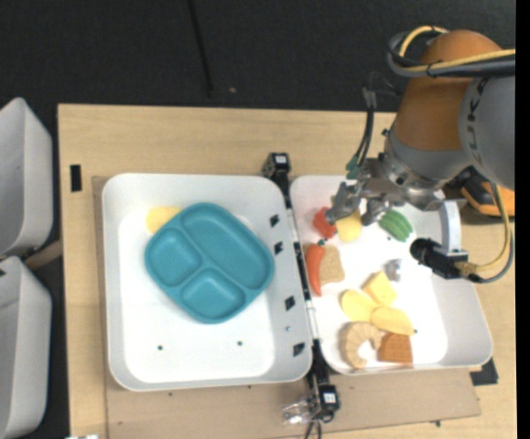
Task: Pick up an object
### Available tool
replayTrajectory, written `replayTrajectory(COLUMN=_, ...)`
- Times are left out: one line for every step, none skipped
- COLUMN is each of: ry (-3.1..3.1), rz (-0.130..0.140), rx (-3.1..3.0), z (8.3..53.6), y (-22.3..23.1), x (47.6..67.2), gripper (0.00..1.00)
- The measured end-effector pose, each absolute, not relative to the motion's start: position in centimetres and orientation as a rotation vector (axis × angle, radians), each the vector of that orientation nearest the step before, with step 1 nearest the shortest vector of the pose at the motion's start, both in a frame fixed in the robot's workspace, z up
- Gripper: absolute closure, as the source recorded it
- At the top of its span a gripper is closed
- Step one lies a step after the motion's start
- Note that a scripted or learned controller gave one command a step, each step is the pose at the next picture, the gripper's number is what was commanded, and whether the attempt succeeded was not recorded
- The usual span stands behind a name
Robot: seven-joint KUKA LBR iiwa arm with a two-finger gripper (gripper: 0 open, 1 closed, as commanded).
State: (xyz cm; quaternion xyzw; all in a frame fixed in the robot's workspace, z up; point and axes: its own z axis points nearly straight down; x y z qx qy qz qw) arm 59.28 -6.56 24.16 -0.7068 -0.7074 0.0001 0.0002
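lab | robot arm [448,108] | wooden bench [200,140] | two white bins [118,337]

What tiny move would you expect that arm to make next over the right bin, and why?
Probably a short drop straight down. The gripper hangs at the far end of the right bin, right above a small yellow piece beside a red piece, with nothing visibly held yet.

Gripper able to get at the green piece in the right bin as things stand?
Probably yes. The gripper hangs over the right bin, the green piece lies just beside it, uncovered, with nothing stacked on top.
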Motion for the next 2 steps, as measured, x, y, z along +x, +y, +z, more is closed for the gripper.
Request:
replayTrajectory(ry=-2.226, rz=-0.003, rx=-2.220, z=25.1, y=-6.5, x=60.5, gripper=1.00)
replayTrajectory(ry=-2.222, rz=0.003, rx=-2.222, z=23.1, y=-6.5, x=59.9, gripper=1.00)
